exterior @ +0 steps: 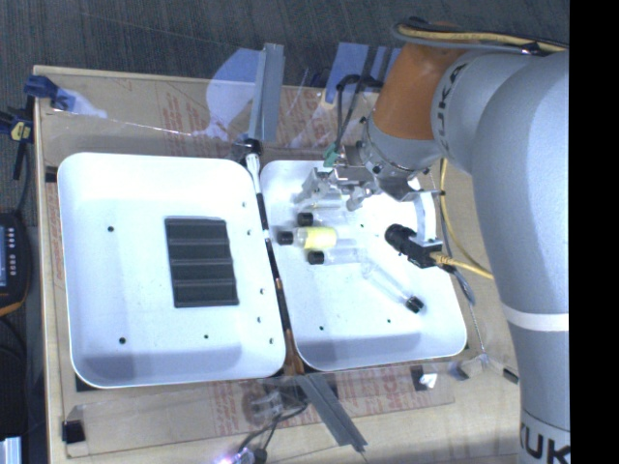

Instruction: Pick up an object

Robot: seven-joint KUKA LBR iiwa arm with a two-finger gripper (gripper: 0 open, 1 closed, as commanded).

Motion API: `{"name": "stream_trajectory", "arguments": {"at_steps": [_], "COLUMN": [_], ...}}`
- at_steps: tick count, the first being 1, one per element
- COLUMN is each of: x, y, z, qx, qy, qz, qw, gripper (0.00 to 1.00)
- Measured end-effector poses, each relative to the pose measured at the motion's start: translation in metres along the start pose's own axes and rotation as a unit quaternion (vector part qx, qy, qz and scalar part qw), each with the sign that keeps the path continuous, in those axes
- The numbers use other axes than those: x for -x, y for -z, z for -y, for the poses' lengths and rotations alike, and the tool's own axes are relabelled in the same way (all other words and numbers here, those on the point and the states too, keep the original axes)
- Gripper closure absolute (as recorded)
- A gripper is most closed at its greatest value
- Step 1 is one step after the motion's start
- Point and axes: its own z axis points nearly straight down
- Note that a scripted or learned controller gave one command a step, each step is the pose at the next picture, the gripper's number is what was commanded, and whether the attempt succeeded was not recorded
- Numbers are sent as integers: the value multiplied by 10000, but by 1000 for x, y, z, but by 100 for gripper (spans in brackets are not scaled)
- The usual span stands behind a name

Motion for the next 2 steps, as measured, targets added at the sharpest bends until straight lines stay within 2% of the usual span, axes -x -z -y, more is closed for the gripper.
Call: {"name": "stream_trajectory", "arguments": {"at_steps": [1,2], "x": [2,16], "y": [-83,-101], "z": [-13,31], "qx": [83,3], "qy": [-39,47], "qz": [25,8], "qw": [10000,10000], "gripper": [0,0]}}
